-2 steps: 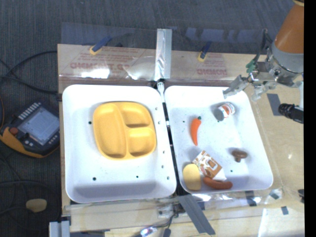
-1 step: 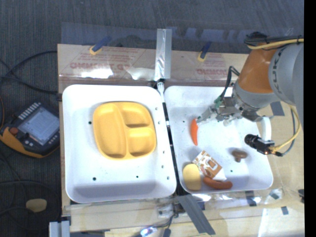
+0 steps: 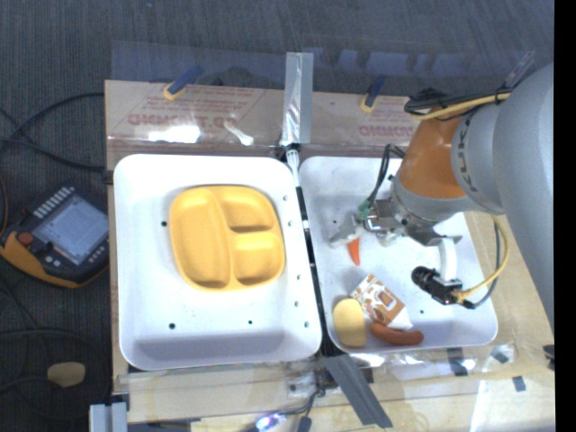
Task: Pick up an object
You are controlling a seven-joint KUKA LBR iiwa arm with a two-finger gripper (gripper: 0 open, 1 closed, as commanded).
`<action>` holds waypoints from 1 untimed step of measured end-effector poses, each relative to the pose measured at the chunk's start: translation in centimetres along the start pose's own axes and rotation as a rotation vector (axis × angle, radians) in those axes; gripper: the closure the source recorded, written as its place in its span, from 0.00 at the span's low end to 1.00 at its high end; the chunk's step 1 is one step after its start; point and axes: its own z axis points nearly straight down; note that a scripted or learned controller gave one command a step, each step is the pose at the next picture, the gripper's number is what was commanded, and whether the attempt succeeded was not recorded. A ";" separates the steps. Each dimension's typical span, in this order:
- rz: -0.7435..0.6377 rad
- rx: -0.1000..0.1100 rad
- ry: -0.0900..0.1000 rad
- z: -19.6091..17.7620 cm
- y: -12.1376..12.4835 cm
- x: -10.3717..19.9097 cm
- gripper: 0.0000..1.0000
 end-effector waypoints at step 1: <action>0.000 -0.003 0.002 -1.0 0.1 0.0 1.00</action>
